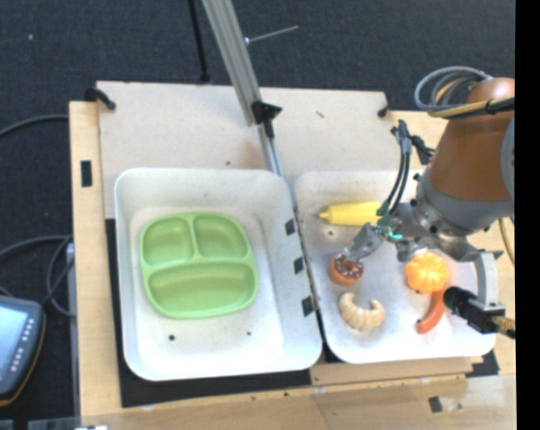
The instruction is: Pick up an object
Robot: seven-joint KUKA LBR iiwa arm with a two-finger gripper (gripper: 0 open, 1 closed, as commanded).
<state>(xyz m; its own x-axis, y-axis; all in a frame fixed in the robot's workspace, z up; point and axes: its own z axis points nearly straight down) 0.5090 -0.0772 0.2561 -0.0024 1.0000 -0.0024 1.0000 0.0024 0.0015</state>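
The right bin (316, 195) holds several toy foods. A yellow corn cob (350, 212) lies at the back. A small round red-brown piece (347, 269) sits in the middle, and a beige croissant (362, 313) lies in front of it. An orange pumpkin-like piece (426, 273) and a red chili (430, 314) are on the right. My gripper (359, 247) reaches in from the right, slanting down to the left. Its tip is just above and touching or nearly touching the red-brown piece, with the corn just behind it.
The left bin (135, 195) holds a green divided plate (198, 263). A metal post (238, 56) rises from behind the seam between the bins. The arm's grey and orange body (471, 173) hangs over the right bin's right side, with cables around it.
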